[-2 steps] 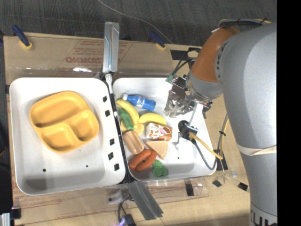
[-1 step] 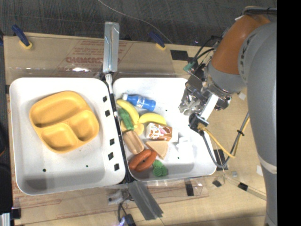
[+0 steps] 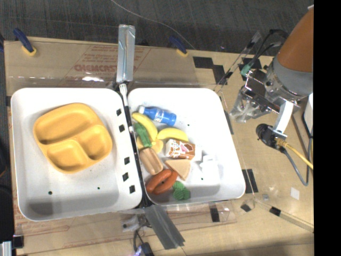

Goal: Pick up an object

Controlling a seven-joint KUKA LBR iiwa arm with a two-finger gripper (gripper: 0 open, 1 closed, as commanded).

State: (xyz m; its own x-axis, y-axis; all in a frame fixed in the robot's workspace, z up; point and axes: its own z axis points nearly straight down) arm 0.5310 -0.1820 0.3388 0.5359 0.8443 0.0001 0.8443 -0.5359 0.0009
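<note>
The divided tray (image 3: 72,136) lies in the left bin (image 3: 26,196). The bottle (image 3: 157,114), 2 bananas (image 3: 145,126) and other food crowd the right bin's (image 3: 224,137) left edge.

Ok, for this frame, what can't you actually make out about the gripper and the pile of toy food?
- Gripper: a dim tangle beside the right bin; finger state unreadable.
- Arm: cut off by the frame's right side.
- Carton: print too small to read.
- Sausage and green piece: overlapped in the pile, full shapes unclear.

Single fixed camera above bench (image 3: 266,159), slanted down on both bins (image 3: 26,159).
</note>
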